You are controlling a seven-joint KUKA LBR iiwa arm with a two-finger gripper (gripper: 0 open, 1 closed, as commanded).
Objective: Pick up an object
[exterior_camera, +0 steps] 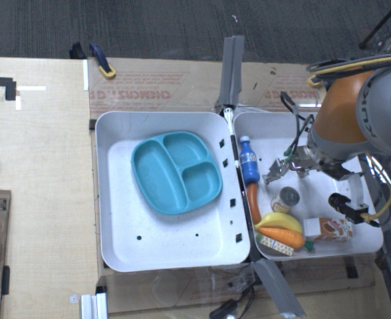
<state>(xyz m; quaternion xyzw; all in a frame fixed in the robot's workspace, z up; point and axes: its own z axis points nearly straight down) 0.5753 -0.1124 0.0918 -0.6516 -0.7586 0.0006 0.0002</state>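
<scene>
The step in hand was judged to be the approach to a pick in the right bin (372, 244), with nothing yet secured. For the step to be done well, one object ought to be singled out, the gripper (276, 172) centred squarely above it, and the descent kept clear of the neighbouring items and the bin wall. The small round can (288, 196) was judged the easiest candidate, since it stood apart from the crowded pile.

The gripper was seen low over the right bin, and nothing was seen between its fingers; whether they were spread wide or drawn narrow could not be told.

The can lay just below and slightly right of the gripper, near but not touching. The blue bottle (249, 162) lay to its left against the dividing wall, with a long orange carrot (254, 203) beneath it. A banana (278, 220) and a packet (334, 228) were clustered at the bin's lower edge, well apart from the gripper. A blue divided plate (175, 172) was noted in the left bin (116, 244).
</scene>
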